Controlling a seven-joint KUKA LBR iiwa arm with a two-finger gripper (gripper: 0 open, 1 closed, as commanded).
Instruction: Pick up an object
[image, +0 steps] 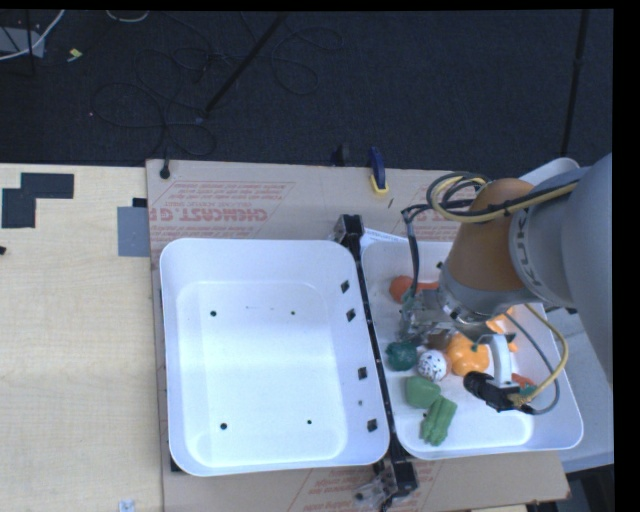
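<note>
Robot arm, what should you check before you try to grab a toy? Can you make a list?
1. Toys are there to grab: ok. A white spotted ball, two green pieces and a dark green toy lie in the right bin.
2. Gripper is over the right bin: ok.
3. Fingers open: cannot tell, the wrist hides them.
4. Something already held: cannot tell.
5. Toys apart enough to take one: not ok, they crowd together.
6. Cables away from the toys: not ok, they hang beside them.
</note>
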